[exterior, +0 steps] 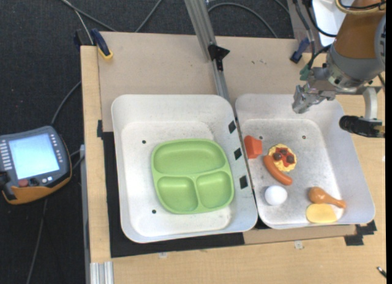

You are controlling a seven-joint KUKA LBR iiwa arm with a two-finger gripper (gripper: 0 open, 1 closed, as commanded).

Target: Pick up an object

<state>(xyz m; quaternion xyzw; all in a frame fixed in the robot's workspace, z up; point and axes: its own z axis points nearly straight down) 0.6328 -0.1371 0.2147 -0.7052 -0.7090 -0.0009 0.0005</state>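
The pickable things are all lying in the right bin (349, 154), bunched toward its near half. An orange block (253, 147) is sitting against the bin's left wall; just beside it a sausage (276, 169) is lying at a slant, touching a small pizza slice (284, 156) on its far side. A white ball (275, 195) is resting near the front edge, and a chicken drumstick (326, 198) is lying toward the front right corner with a yellow piece (322, 214) touching it on the near side.

The gripper (302, 103) is hanging over the bin's far rim, well apart from every one of these, carrying nothing; its fingertips are too small and dark against the bench to say how far apart they are standing (so I cannot tell the jaw state).

To do this step well, I judge the arm is needing to travel toward the bin's front before descending. The ball is looking like the cleanest target, since it is standing apart from its neighbours, though it may roll. The sausage and pizza are touching, so a grasp there is risking nudging both.

The left bin (131, 154) is holding a green divided plate (193, 175).
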